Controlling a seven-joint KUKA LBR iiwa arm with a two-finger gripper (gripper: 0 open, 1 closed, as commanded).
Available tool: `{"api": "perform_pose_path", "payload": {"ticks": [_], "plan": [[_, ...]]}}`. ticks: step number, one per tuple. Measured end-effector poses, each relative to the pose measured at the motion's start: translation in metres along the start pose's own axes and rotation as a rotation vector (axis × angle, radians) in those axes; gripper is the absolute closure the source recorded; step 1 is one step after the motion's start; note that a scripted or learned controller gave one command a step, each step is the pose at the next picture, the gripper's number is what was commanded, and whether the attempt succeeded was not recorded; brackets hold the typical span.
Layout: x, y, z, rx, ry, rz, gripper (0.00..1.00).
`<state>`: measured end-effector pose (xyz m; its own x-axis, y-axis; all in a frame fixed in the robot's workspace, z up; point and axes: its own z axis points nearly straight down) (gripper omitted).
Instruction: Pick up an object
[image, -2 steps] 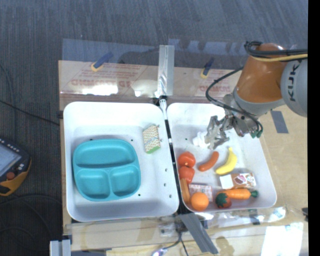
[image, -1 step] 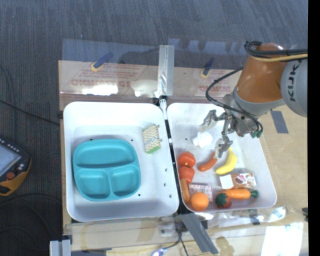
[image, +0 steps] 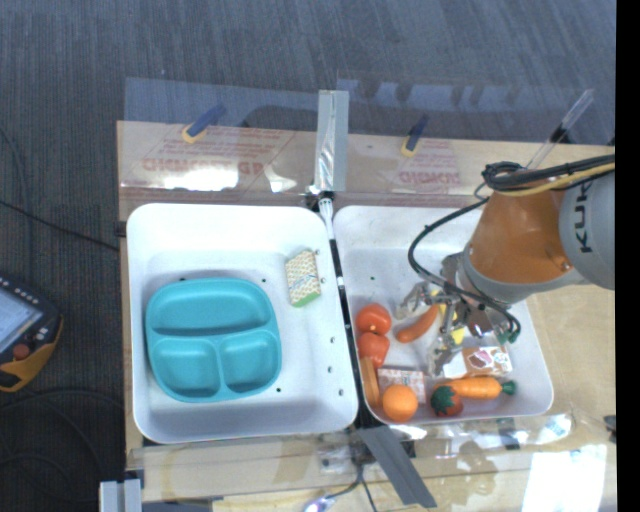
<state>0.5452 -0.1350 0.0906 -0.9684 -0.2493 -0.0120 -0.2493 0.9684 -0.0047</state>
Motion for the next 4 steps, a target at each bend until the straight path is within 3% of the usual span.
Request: {"api": "perform_pose_path", "payload": {"ticks": [1,2,3,4], "plan": [[-0.023,0.034,0.000,0.004,-0.003,-0.049,0.00],[-0.025,0.034,-0.011,0.008,-0.006,-0.049,1.00],[-0.032,0.033,-0.001,0.001,0.004,0.377,1.00],[-0.060,0.065,-0.141,0.001,0.009,0.578,1.00]]}}
